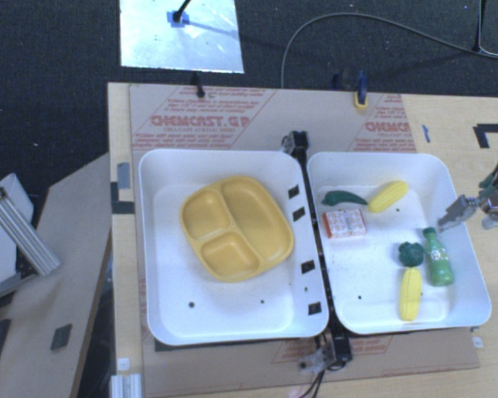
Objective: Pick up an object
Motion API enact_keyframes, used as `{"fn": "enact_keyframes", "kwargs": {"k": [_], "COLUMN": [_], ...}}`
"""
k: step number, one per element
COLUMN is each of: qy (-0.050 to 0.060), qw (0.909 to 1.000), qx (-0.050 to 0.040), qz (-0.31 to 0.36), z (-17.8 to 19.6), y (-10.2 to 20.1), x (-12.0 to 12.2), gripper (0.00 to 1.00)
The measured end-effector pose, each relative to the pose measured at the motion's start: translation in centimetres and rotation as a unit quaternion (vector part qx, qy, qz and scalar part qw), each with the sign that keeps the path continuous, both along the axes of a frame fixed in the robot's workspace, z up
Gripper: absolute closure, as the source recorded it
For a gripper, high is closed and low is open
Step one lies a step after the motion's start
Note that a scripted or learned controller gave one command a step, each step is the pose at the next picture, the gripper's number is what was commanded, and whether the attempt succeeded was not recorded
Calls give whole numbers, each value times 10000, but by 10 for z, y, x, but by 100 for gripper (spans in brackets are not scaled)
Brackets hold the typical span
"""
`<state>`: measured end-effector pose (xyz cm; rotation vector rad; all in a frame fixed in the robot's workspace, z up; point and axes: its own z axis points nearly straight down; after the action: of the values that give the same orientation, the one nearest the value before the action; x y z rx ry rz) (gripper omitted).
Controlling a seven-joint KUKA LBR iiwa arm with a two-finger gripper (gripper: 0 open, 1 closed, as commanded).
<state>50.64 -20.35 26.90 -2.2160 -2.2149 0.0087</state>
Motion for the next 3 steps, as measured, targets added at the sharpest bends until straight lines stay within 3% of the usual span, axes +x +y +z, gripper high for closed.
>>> {"fn": "enact_keyframes", "kwargs": {"k": [1,3], "qy": [-57,-44], "qw": [10000,10000], "qx": [-14,-7], "qz": [23,10], "z": [6,-97], "y": [1,2], "x": [2,5], "gripper": [0,0]}}
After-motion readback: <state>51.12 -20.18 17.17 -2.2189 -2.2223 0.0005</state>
